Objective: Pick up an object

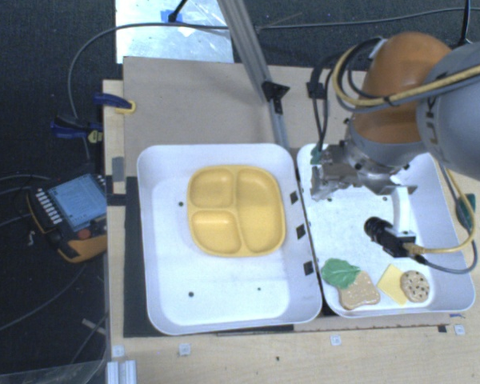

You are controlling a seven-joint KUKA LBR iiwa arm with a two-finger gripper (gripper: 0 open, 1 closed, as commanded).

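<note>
My gripper (323, 184) hangs over the far left part of the right bin (444, 294), close to its left wall. Nothing shows between its fingers. Along the near edge of that bin lie a green leaf-shaped piece (340, 273), a tan toast-shaped piece (358, 294), a yellow cheese-like wedge (393, 282) and a round speckled cookie (414, 286). These lie well toward the camera from the gripper.
The left bin (168, 294) holds a yellow divided plate (236, 211) with three compartments. A grey pole (252, 46) slants down to the gap between the bins. Clamps and a blue device (76, 202) lie off the bench at the left.
</note>
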